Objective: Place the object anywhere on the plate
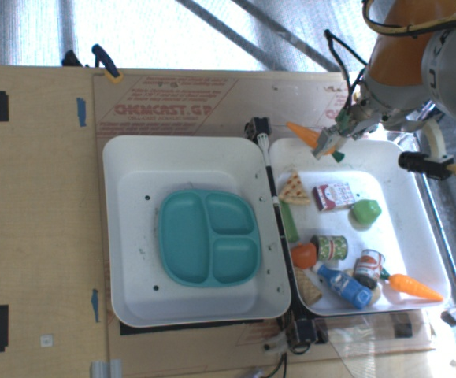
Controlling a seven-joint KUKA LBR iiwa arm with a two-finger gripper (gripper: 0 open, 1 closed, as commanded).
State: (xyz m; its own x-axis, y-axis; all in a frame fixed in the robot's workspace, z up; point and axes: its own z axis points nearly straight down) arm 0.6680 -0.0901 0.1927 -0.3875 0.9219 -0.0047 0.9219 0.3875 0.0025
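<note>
Your two-finger gripper seems to pinch the orange plastic carrot, but barely, so it could slip off before reaching the teal compartmented plate far to its lower left.

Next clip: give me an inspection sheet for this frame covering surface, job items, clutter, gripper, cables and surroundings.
Surface: wooden bench bearing a left bin and a right bin, side by side.
Job's things: teal plate with three compartments, lying in the left bin, nothing on it.
Clutter: in the right bin a pizza slice, red carton, green apple, green-label can, tomato, blue bottle, second can, carrot. Another carrot sits at the bin's far rim.
Grippers: gripper above the right bin's far left corner; finger state unclear.
Cables: black cables looping by the wrist.
Surroundings: clamp at the bench's far edge; blue tape.
</note>
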